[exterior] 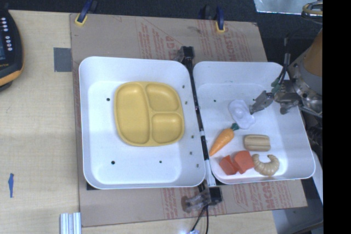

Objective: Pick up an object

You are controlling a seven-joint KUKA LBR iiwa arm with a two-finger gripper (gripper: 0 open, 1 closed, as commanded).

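My two-finger pincer [262, 102] sits over the right white shallow bin [219, 76], near its right wall, reaching in from the right. One dark finger [263, 101] points left and down toward the middle of the bin. I cannot tell whether the fingers are apart or together; the tip is small and partly lost against the wrist hardware. Nothing is visibly between them.

Contents of the right bin:
- a small clear crumpled plastic piece [240, 111], just left of my pincer tip, close to it; whether they touch, I cannot tell.
- an orange toy carrot with a green stub top [221, 141], lying tilted, thin end toward the bin's left wall, stub end just below the clear plastic piece.
- a tan bread-roll shaped toy [256, 142], lying flat, right of the carrot.
- a red blocky toy in two chunks [237, 163], at the bin's front edge, below the carrot.
- a beige curled croissant-shaped toy [266, 164], touching or just beside the red toy on its right.

Left white shallow bin [93, 167]: holds a yellow plastic divided plate with three compartments [148, 113], lying flat near the centre.

Both bins rest side by side on a brown cardboard sheet [164, 35], held by clamps at the far edge.
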